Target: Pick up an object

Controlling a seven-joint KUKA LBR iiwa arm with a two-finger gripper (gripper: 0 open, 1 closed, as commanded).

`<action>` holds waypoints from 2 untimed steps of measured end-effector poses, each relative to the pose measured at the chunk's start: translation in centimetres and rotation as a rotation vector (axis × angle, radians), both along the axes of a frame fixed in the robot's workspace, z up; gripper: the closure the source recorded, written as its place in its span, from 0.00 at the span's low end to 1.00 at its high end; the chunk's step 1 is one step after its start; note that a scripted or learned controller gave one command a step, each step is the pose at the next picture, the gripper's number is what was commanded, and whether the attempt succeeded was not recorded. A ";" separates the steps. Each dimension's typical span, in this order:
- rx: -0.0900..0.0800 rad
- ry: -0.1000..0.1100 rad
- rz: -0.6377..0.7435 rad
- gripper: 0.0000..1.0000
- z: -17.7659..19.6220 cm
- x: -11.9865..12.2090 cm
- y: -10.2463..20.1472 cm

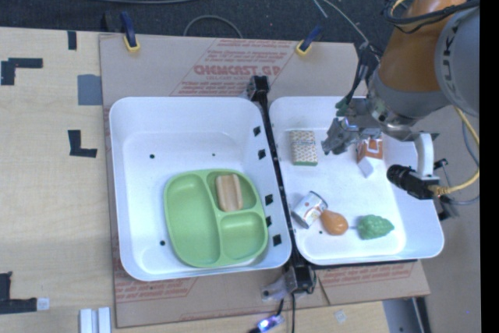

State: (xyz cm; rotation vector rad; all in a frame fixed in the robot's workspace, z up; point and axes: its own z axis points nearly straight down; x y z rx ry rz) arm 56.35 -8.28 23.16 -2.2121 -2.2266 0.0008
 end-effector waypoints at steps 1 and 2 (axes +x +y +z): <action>0.000 -0.001 -0.001 1.00 -0.3 0.0 4.4; 0.000 0.000 0.002 1.00 -0.6 -0.4 10.8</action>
